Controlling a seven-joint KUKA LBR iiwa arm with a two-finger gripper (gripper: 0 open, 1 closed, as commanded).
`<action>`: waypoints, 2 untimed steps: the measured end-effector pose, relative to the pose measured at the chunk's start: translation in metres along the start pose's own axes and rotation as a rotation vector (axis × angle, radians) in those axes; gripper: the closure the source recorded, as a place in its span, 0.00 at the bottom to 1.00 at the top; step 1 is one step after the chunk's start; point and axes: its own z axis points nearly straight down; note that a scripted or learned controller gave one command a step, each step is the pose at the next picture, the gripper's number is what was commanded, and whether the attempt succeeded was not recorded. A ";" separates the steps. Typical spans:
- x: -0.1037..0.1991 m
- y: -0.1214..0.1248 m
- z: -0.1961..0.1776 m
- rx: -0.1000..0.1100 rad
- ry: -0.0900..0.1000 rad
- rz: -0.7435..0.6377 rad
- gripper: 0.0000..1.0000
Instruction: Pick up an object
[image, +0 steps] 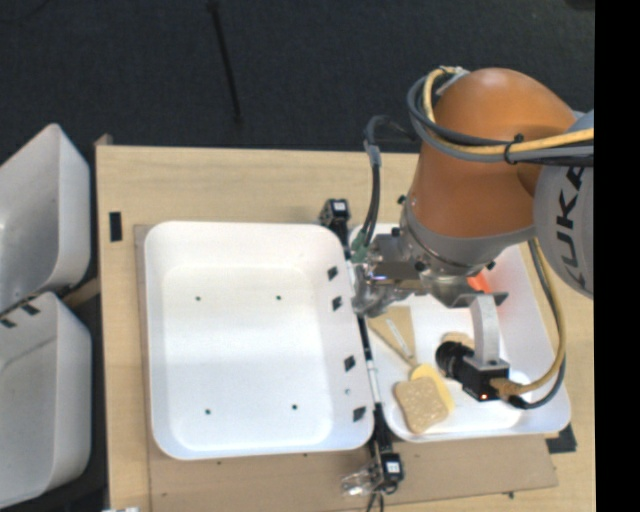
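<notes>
My gripper (378, 288) hangs low over the left side of the right bin (535, 420), close to the wall between the two bins. The big orange wrist band hides most of it from above. Just below it lies a pale beige wedge-shaped piece (397, 331) on the bin floor. Nearer the front of the same bin sits a tan sponge-like block (422, 402) with a yellow edge (428, 374). A small red-orange thing (480, 282) peeks out from under the arm on the right. I see nothing between the fingers.
The left bin (160, 340) stands beside the right one, with black clips along the shared wall (352, 330). Two white containers (35, 300) stand off the bench's left edge. The arm covers the back of the right bin.
</notes>
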 end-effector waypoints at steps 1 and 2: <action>0.055 0.025 0.011 -0.013 0.004 -0.008 1.00; -0.002 0.001 -0.003 -0.014 0.003 0.001 1.00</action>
